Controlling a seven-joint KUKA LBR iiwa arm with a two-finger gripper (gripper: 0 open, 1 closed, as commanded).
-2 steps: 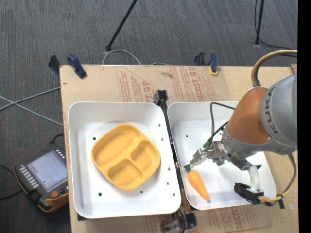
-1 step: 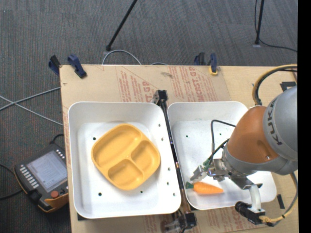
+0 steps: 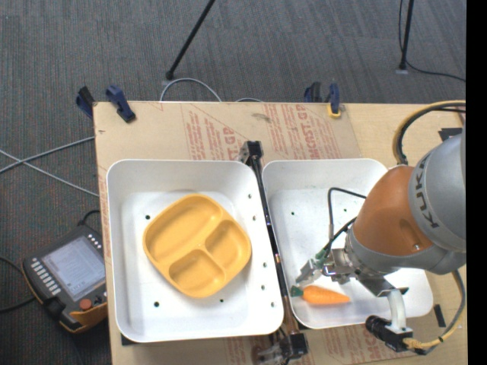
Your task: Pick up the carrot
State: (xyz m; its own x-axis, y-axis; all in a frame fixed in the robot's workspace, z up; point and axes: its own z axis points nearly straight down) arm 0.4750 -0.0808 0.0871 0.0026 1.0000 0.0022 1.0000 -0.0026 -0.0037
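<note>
Smooth tapered orange carrot, gripper just above, glossy white bin

a yellow divided plate lies in the left white bin.

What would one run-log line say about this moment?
arm: over right bin | end effector: just above carrot | carrot: lying on bin floor | left bin: yellow plate
</note>
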